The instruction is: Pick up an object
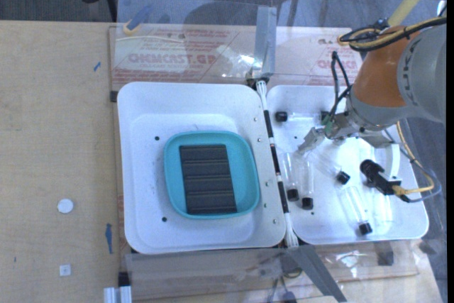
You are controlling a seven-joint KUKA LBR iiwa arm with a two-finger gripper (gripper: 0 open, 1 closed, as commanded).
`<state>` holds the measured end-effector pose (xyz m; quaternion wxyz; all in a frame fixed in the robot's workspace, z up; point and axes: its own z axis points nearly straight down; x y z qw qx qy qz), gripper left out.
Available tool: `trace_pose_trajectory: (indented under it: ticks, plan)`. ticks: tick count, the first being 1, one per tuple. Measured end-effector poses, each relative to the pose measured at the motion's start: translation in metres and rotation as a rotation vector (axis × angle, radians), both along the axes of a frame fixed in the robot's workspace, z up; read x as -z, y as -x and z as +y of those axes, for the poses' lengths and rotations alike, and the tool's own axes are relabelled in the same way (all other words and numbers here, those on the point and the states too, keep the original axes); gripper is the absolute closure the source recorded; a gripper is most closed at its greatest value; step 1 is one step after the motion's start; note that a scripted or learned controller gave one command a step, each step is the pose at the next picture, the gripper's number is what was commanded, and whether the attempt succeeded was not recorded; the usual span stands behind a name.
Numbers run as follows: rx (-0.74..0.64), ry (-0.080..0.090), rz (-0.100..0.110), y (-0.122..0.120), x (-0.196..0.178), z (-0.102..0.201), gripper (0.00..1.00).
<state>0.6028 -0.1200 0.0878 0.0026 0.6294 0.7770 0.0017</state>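
Here, the gripper point(312, 140) is lowered over clear tubes point(298, 177) in the right bin point(418, 220); its opening cannot be told, so a grasp is judged next.

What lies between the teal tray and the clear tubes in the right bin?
The bins' raised rims and a strip of bare white floor separate the teal tray from the clear tubes, in the camera view.

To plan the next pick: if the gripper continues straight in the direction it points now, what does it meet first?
The gripper points down-left in the right bin. First it probably meets the clear tubes, though depth is unclear.
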Motion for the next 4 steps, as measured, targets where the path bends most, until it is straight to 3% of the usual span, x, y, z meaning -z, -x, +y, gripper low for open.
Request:
trace_pose_trajectory:
  ticks: [1,2,3,4]
  plan:
    - [-0.061,-0.001,0.006,0.074,-0.049,-0.015,0.00]
    - [-0.156,-0.002,0.021,-0.034,0.001,-0.002,0.00]
    - [-0.194,0.003,0.001,0.036,-0.001,0.012,0.00]
    - [-0.230,0.002,0.002,-0.056,-0.098,0.050,0.00]
